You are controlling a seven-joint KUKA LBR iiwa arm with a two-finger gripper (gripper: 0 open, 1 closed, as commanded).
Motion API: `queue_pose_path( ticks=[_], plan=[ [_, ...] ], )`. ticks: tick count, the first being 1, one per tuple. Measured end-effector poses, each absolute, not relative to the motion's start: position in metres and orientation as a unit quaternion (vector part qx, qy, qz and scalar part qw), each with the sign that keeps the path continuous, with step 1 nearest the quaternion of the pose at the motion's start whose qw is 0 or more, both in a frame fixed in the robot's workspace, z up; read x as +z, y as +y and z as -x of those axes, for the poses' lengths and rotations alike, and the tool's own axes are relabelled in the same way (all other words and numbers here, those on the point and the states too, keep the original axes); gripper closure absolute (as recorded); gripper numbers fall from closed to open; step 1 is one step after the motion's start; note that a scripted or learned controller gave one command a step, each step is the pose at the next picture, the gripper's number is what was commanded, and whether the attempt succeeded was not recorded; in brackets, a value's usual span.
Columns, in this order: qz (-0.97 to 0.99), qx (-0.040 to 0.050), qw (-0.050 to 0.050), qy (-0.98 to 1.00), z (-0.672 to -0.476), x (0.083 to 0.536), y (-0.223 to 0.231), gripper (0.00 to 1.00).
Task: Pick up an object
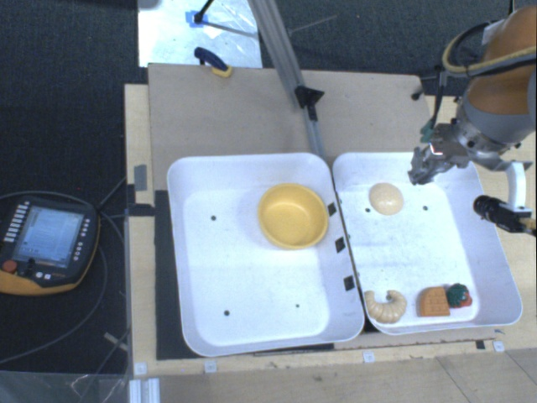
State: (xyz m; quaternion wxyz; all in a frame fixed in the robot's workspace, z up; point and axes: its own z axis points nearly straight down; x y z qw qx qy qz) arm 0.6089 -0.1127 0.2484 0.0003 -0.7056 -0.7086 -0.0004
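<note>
A yellow bowl sits in the left bin, near its upper right. In the right bin a pale round bun lies near the top left. A cream curled croissant-like piece and an orange block with a red and green piece lie along the front edge. My gripper hangs at the right bin's upper edge, just right of the bun and slightly above it. Nothing shows between its fingers.
A grey pole slants across the bench from the top to the gap between the bins. A teach pendant lies on the floor at the left. A black cable end juts over the right bin's right side.
</note>
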Motion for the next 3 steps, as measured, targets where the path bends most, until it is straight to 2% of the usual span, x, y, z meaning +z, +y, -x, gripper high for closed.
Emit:
queue_pose_path(
  ticks=[1,3],
  plan=[
    [0.706,-0.0005,0.0,-0.709,-0.606,0.236,-0.06,1.0],
    [0.705,-0.0005,0.0,-0.709,-0.584,0.231,0.056,1.0]
  ],
)
